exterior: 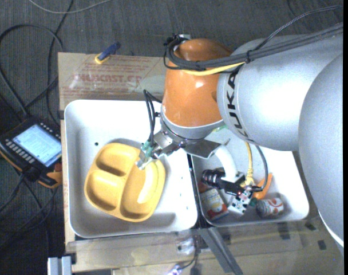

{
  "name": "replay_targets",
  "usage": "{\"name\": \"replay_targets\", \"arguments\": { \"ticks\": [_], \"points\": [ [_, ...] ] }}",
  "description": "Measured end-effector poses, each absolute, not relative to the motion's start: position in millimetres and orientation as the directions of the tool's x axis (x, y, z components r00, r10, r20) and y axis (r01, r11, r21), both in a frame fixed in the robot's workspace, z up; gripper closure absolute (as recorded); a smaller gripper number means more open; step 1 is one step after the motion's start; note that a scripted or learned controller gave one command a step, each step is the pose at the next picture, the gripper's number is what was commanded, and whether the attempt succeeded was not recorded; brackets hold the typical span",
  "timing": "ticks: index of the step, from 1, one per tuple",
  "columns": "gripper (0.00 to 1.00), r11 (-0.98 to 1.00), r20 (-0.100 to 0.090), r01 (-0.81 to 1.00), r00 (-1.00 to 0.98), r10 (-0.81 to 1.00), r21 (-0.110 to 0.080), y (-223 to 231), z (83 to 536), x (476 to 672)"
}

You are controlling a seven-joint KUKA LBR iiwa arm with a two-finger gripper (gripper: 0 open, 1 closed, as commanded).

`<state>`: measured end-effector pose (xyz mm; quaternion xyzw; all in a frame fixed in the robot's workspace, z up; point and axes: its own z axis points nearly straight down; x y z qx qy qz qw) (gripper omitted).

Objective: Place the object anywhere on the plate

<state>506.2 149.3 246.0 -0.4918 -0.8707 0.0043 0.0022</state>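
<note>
Object (144,187), my best guess, is the pale long strip lying in the right-hand compartment of the yellow plate (108,179); it could be glare on the plastic, can't rule that out. Plate sits in the left bin (105,116), toward its near side. My gripper (146,153) hangs just over the plate's upper right rim, right above the top end of that strip. Whether my jaws are wide or narrow, I cannot tell from this angle, and I can't see anything clamped between them. Step, as I read it: the placing end of the task, at or around release over the plate. Next move calls for confirming the strip rests free on the plate, then lifting straight up without catching the rim. Right bin (288,171) holds leftover clutter, including a red-and-white can (270,206), well apart from the plate.
</note>
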Motion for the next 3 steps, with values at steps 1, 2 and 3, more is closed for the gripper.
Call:
{"name": "replay_targets", "arguments": {
  "ticks": [1, 2, 3],
  "points": [
    [1.00, 0.729, 0.002, 0.685, -0.729, 0.685, -0.006, 104, 266, 551.3],
    [1.00, 0.731, 0.007, 0.682, -0.731, 0.682, -0.010, 106, 272, 552.0],
    [1.00, 0.725, 0.001, 0.688, -0.725, 0.688, -0.004, 132, 330, 574.9]
  ]
}}
